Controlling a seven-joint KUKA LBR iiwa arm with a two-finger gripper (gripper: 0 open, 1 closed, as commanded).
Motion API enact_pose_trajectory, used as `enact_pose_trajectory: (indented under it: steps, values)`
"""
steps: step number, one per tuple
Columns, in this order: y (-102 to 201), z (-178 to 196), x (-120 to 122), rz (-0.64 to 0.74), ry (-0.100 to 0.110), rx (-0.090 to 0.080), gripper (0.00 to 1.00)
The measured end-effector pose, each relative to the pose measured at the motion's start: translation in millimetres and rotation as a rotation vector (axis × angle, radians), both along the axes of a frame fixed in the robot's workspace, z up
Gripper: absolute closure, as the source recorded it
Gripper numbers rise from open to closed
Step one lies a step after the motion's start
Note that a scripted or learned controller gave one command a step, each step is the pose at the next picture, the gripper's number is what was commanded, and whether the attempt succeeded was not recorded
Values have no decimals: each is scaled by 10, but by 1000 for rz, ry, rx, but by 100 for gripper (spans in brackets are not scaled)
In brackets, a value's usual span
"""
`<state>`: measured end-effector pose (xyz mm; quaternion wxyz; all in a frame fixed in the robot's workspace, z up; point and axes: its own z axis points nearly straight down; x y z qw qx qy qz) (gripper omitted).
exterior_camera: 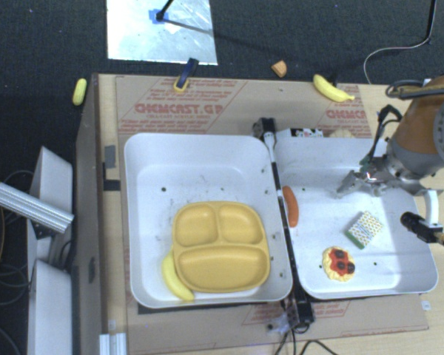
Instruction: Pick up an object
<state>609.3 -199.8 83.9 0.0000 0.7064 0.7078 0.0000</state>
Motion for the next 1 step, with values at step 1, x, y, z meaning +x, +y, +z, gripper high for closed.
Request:
enact_pose_trajectory:
  steps: [1]
  values:
    - [-71,4,-543,-1,-1,-1,0]
